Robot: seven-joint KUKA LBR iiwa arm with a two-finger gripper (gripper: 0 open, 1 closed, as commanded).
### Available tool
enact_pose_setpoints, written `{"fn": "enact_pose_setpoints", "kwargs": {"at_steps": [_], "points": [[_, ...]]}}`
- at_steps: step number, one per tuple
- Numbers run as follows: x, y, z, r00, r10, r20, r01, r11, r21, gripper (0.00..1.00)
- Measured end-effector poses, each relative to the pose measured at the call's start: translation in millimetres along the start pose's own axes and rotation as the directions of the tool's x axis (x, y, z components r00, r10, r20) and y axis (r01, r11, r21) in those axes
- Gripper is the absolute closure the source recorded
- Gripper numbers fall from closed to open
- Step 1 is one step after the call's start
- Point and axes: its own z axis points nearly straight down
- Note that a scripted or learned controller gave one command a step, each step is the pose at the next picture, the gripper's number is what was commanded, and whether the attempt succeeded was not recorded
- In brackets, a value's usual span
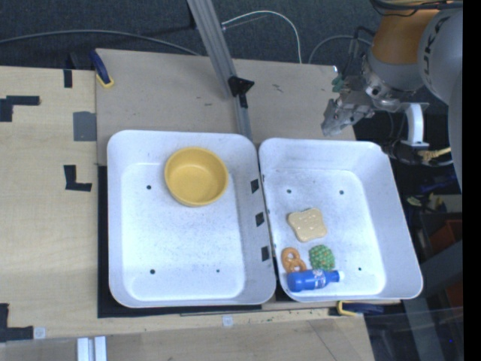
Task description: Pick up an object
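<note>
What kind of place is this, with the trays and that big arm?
Most likely a robotics lab test bench. A grey and orange robot arm reaches over two white bins, which hold toy-like items such as a yellow bowl and a small blue bottle. Cables trail behind the bench.

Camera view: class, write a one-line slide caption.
Gripper poised above right bin's far rim; toast, pretzel, broccoli, blue bottle inside.

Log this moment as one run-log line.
gripper: above right bin's far rim, holding nothing | right bin: toast, pretzel, green piece, blue bottle | left bin: yellow bowl
</note>
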Motion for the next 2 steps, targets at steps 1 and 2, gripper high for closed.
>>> {"fn": "enact_pose_setpoints", "kwargs": {"at_steps": [1, 2], "points": [[49.3, -35.3, 11.6, 1.000, -0.003, -0.002, 0.003, 1.000, 0.009, 1.00], [94.9, -71.5, 6.9, 1.000, -0.003, -0.003, 0.003, 1.000, 0.009, 1.00]]}}
